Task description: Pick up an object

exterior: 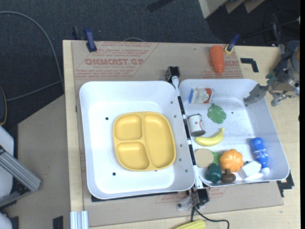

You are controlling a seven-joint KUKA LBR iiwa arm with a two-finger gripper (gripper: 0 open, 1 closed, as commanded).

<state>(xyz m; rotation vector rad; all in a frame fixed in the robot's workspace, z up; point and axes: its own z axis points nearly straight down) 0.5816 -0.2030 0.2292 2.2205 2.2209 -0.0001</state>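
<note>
The gripper (pixel 257 95) is hanging over the upper right rim of the right bin (pixel 272 128), and I cannot tell its opening; nothing is showing in its grasp. The picking is not begun, I judge. Next it needs to be coming down over one item, perhaps the green leaf (pixel 217 113) or banana (pixel 210 138) nearby.

We see white bins (pixel 95 128), a yellow tray (pixel 143 140), yellow banana (pixel 210 138), orange pumpkin (pixel 231 159), blue bottle (pixel 259 150), green leaf (pixel 217 113)
</note>
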